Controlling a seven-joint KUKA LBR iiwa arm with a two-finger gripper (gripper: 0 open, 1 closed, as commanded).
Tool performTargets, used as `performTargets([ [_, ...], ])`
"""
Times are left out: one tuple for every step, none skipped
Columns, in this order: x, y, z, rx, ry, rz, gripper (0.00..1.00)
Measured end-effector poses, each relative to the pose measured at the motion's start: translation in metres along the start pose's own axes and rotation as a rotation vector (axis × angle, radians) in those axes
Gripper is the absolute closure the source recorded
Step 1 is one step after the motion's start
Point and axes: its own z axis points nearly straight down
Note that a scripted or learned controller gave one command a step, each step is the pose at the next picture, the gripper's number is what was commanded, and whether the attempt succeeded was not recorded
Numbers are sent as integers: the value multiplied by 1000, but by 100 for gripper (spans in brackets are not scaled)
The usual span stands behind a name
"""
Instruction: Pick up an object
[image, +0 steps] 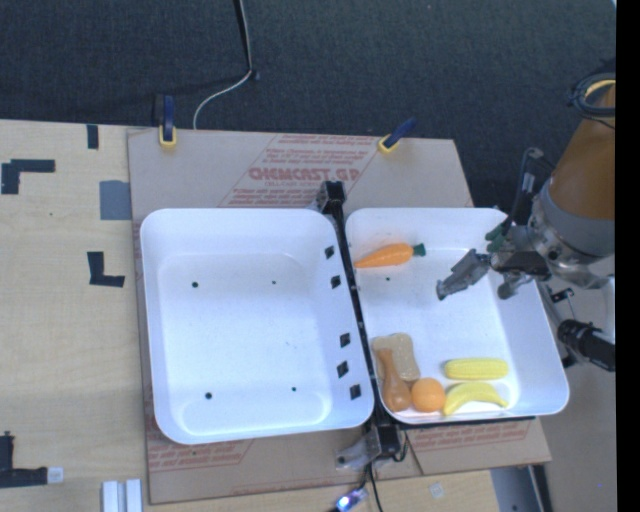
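The right bin (520, 330) holds an orange carrot (384, 256) near its far left corner. Along its front lie a tan bread slice (398, 354), a brownish drumstick-like piece (391, 383), an orange ball (427, 396), a yellow corn cob (475, 369) and a yellow banana (474, 398). My gripper (483, 279) hangs above the right side of this bin, well right of the carrot and above the corn. Its two dark fingers (455, 279) are spread apart with nothing between them.
The left bin (165, 300) sits beside the right one, sharing a black-clipped divider (345, 300). Both rest on a cardboard sheet (290, 175) held by clamps. A white cable (225, 90) runs off at the back.
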Motion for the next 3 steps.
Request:
performTargets([
  [27, 106, -124, -12, -4, -3, 0],
  [25, 101, -128, 4, -3, 3, 100],
  [78, 132, -168, -1, -1, -2, 100],
])
